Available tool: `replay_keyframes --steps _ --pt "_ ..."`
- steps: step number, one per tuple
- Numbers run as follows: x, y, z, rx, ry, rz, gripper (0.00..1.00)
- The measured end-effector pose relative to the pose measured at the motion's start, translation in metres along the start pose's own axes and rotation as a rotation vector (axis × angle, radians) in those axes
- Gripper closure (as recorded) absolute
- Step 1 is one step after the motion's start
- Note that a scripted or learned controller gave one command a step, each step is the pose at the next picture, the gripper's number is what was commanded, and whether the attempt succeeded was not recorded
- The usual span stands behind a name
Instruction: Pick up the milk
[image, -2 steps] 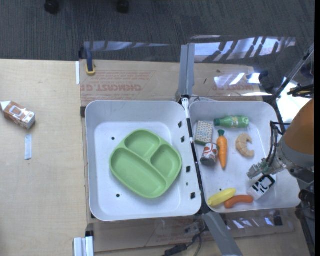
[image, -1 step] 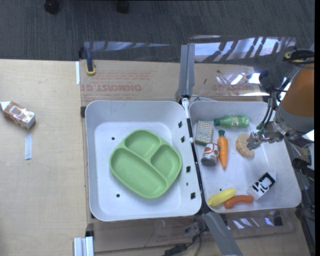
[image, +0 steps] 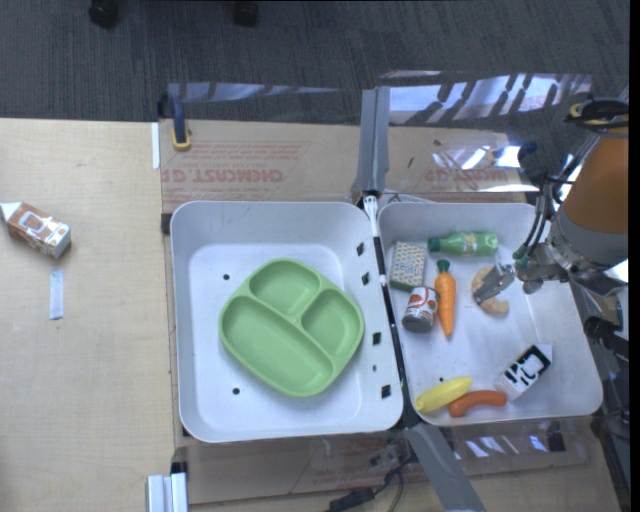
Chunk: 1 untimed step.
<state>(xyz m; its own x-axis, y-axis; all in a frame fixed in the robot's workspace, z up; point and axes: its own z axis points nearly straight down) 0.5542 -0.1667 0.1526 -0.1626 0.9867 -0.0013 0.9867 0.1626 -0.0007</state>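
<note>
1 gripper (image: 493, 287), grip state not discernible, beside a tan item (image: 496, 304); milk (image: 525, 370) sits apart, in front of it: risk of a wrong-item grab.

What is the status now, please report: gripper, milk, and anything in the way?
Gripper low over a beige item in the right bin, fingers unclear. Milk carton lies apart, near the bin's front right corner, untouched. Nothing on top of it.

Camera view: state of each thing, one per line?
milk carton: lying flat, right bin, untouched
gripper: low over a beige item
green bottle: on its side
carrot: lying flat
can: tipped over
banana: lying beside hot dog
green plate: flat in left bin
</note>
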Motion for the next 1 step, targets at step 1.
replay_keyframes --steps 1 --pt "-0.0261 -0.0720 0.0618 0.002 0.002 -0.018 0.00"
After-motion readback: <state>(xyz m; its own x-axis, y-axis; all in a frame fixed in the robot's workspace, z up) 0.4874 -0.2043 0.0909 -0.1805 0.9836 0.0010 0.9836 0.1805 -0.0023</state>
